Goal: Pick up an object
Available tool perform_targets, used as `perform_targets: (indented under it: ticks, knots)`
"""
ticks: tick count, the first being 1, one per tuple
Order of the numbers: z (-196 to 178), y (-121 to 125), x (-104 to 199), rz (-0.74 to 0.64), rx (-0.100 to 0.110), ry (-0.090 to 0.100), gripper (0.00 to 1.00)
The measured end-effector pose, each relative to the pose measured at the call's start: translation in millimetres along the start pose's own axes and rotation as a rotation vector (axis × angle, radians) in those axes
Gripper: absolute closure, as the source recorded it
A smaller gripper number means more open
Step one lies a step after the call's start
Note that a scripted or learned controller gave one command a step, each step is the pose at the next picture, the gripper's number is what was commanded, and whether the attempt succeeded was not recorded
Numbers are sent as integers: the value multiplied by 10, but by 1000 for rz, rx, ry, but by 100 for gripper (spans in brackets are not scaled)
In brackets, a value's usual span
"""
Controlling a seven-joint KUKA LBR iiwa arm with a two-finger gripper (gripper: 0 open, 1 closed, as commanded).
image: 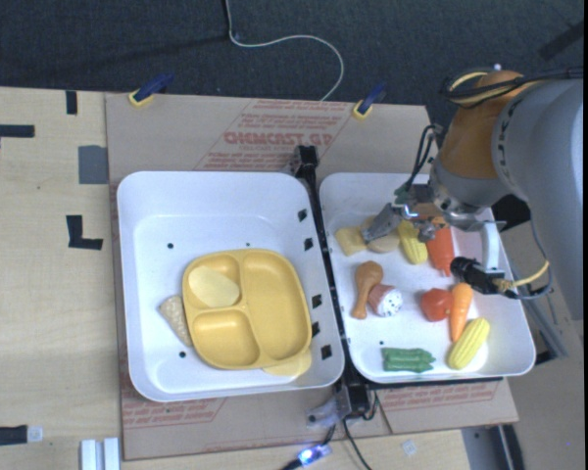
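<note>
The right bin (pixel 372 192) holds several toy foods: a pale yellow piece (pixel 349 240), a chicken drumstick (pixel 366 284), a small white and red piece (pixel 389 303), a corn cob (pixel 412 246), an orange piece (pixel 441 249), a red tomato (pixel 435 305), a carrot (pixel 460 308), a second corn cob (pixel 468 344) and a green bean pod (pixel 408 359). My gripper (pixel 392 221) hangs low over the upper middle of this bin, just right of the pale yellow piece and above the corn cob. Nothing shows between its fingers.
The left bin (pixel 147 199) holds a yellow divided plate (pixel 270 297) with a pale round piece (pixel 213 285) in one compartment; a tan piece (pixel 173 313) sticks out from under its left edge. A black divider (pixel 314 223) separates the bins. The arm (pixel 490 145) fills the upper right.
</note>
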State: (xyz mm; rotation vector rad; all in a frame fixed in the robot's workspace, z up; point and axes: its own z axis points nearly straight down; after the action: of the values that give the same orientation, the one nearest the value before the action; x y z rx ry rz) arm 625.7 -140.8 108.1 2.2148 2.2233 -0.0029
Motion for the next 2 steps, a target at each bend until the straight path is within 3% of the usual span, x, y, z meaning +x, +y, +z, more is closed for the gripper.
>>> perform_targets:
  ticks: [1,2]
  knots:
    - [149,46,-35,1,-12,-8,0]
    - [7,79,-20,-1,-23,-6,100]
